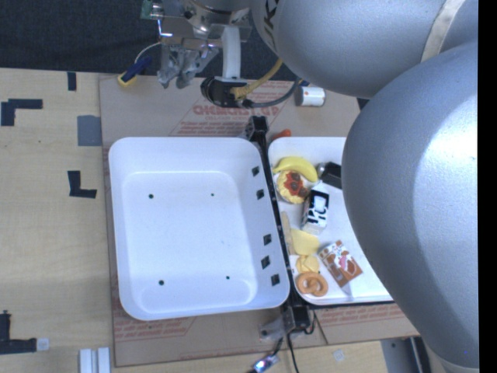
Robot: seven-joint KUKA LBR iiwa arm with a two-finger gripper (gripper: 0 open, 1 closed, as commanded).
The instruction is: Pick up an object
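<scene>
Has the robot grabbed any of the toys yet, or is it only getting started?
Only getting started. The gripper is up beyond the far edge of the bins, with nothing seen in it. The toys, including the banana, pretzel and small black-and-white box, lie in the right bin. Left: reach down into that bin, grab one and lift it.

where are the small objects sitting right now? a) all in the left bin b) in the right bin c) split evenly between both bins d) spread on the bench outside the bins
b: the banana, the pretzel and the other small items all lie in the right bin, along its left side next to the divider; the left bin has none of them in it.
</scene>
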